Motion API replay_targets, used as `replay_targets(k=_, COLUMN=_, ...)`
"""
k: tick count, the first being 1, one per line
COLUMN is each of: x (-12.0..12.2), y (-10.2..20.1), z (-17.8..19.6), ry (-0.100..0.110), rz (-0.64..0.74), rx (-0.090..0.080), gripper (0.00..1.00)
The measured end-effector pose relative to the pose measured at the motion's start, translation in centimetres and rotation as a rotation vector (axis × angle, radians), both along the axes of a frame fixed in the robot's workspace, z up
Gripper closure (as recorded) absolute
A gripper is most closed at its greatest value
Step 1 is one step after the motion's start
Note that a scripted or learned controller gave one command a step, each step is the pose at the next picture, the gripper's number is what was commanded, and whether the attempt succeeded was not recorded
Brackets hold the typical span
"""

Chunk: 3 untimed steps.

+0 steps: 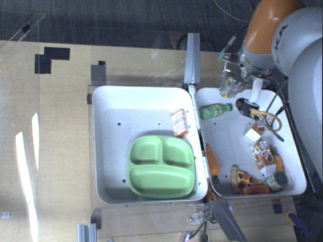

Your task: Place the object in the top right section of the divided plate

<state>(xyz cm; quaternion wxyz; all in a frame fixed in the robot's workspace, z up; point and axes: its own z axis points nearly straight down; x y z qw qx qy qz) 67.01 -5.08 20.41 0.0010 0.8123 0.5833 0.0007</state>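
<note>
A green divided plate (161,178) lies in the left bin (108,135), toward its front right. Its top right section (177,153) has nothing in it. A small red and white packet (179,122) lies just behind the plate, against the bin's right wall. My gripper (229,87) hangs over the back left corner of the right bin (298,185), just above and right of a green bottle (214,110) lying on its side. Nothing can be seen held in the gripper.
The right bin also holds an orange carrot (213,163) along its left wall, a pizza slice (237,178), a printed snack packet (261,153), a small white packet (254,133) and a dark-topped can (278,179). A metal divider (192,59) stands between the bins.
</note>
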Motion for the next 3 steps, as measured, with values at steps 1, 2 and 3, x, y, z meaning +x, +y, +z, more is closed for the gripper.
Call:
replay_targets(k=1, x=-4.0, y=3.2, z=-2.1, ry=0.002, rz=0.186, rx=0.001, gripper=1.0)
replay_targets(k=2, x=-7.5, y=6.7, z=2.2, ry=0.0, rz=0.134, rx=0.002, gripper=1.0)
replay_targets(k=3, x=-7.4, y=6.7, z=3.1, ry=-0.002, rz=0.134, rx=0.003, gripper=1.0)
